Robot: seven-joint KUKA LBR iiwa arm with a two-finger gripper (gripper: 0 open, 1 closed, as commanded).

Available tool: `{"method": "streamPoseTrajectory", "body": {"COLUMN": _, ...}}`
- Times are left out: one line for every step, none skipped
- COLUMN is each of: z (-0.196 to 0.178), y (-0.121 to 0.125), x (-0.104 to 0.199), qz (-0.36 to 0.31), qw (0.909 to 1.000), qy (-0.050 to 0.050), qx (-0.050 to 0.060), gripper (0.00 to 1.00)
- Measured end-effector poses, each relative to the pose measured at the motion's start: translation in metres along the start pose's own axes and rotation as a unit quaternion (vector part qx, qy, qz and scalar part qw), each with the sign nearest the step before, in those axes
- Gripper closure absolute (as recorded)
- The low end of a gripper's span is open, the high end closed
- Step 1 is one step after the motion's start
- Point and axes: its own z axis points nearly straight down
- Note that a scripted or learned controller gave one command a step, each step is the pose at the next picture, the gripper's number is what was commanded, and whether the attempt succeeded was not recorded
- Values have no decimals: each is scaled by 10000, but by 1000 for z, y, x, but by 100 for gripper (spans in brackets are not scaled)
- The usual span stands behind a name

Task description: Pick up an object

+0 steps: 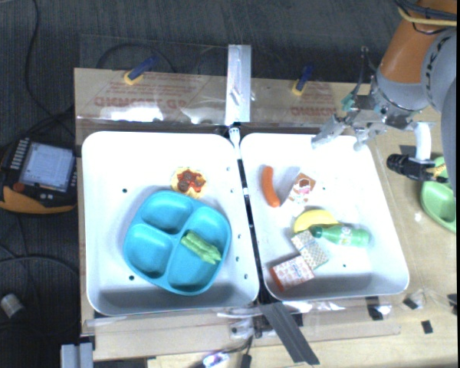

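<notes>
My gripper [342,135] hangs over the far edge of the right bin [391,228], open, with nothing between its fingers. Below it in that bin lie an orange hot dog [270,185], a small white packet with a red print [301,186], a yellow banana [313,220], a green bottle [342,236], a checkered packet [310,251] and a red and white packet [292,272]. The hot dog and the small packet are nearest the gripper, a short way toward the front.
The left bin [107,205] bears a blue divided plate [176,240] with a green piece [202,247] in it, and a small pizza toy [188,180] behind the plate. A handheld screen device [40,171] lies off the bench at left. A green object [440,199] sits right of the bins.
</notes>
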Motion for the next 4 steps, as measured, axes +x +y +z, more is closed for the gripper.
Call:
{"method": "streamPoseTrajectory", "body": {"z": 98, "y": -9, "x": 64, "qz": 517, "qw": 9987, "qy": -14, "qx": 10, "gripper": 0}}
{"method": "streamPoseTrajectory", "body": {"z": 114, "y": -54, "x": 52, "qz": 680, "qw": 9977, "qy": -11, "qx": -81, "gripper": 0}}
{"method": "streamPoseTrajectory", "body": {"z": 107, "y": -53, "x": 53, "qz": 661, "qw": 9978, "qy": 9, "qx": -60, "gripper": 100}}
{"method": "streamPoseTrajectory", "body": {"z": -15, "y": -73, "x": 98, "qz": -273, "qw": 9996, "qy": -2, "qx": 3, "gripper": 100}}
